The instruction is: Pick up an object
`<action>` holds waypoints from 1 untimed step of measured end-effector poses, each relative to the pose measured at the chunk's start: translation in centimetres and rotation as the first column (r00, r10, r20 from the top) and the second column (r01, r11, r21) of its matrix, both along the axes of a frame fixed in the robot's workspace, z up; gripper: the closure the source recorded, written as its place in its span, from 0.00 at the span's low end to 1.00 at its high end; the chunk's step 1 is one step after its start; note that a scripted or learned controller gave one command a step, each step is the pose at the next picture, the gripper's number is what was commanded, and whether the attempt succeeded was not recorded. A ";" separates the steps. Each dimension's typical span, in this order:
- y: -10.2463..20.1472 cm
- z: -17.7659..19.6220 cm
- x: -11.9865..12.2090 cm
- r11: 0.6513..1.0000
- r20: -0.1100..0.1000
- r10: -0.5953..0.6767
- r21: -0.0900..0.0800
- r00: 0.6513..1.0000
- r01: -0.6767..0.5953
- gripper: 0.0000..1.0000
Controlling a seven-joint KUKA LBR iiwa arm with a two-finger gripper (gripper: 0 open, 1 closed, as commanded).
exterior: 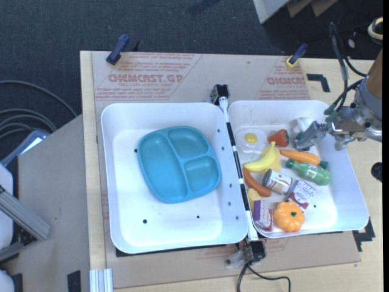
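Camera view has my gripper [310, 135] over the right bin's [352, 181] far side, fingers too blurred to tell their gap, above one crowded heap of toy food [282, 184] hard to count, while the left bin [115, 181] bears one blue divided plate [179, 163] with bare margins.

Grey metal gripper [313, 134] here, boxy and silvery, on a rounded grey wrist [372, 102]; black cables [341, 53] loop down beside the arm.
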State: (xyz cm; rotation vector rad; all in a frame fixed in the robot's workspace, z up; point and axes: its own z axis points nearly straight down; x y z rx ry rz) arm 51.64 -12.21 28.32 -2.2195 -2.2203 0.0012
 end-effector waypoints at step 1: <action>-6.0 -11.3 -0.3 1.000 -0.001 -0.001 -0.001 1.000 0.001 0.00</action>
